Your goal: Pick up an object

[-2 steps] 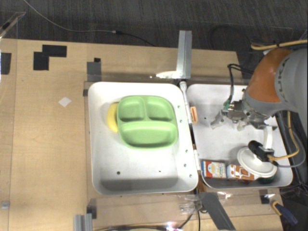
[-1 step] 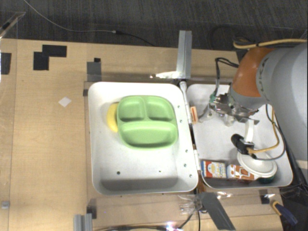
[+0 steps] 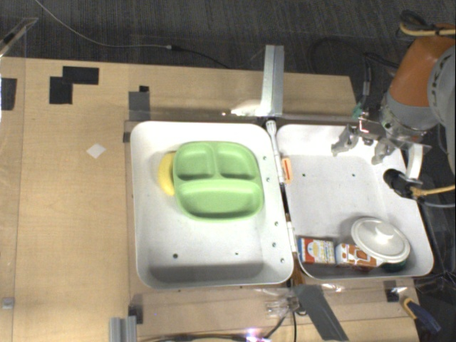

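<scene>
Camera view: carton (image 3: 335,252) flat, long axis left-right along right bin's (image 3: 335,191) near wall.

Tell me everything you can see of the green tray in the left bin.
The green tray is a rounded-corner divided plate, matte like plastic, with two small compartments at the far side and one wide one nearer the camera. All three look empty. It lies flat and right side up on the floor of the left bin, toward its far half. Its left edge covers part of a yellow object, likely a banana. The gripper is over the other bin, apart from it.
</scene>
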